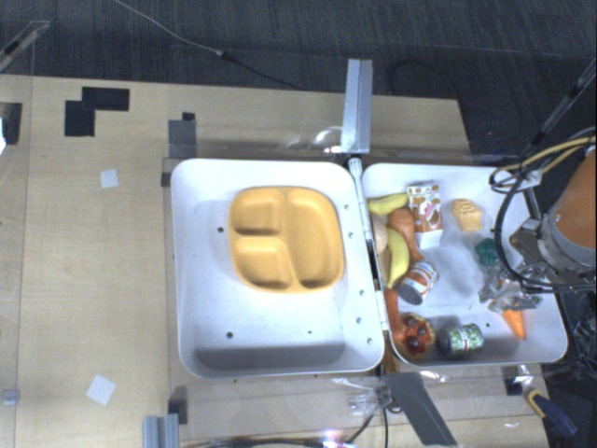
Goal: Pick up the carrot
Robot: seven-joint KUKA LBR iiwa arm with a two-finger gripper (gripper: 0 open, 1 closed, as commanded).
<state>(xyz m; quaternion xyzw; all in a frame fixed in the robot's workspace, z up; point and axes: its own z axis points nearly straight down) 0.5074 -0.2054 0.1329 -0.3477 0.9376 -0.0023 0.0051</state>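
End effector (pixel 511 299) low over carrot (pixel 515 324)

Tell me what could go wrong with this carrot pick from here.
1. The carrot lies tight by the right bin's wall, so the gripper may strike the rim or knock it aside.
2. A green can lies close by and could be bumped.
3. Only the carrot's tip shows under the gripper, so any grasp may be shallow.

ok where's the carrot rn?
In the right bin, near its front-right corner: the carrot lies just below the gripper, right of the green can.
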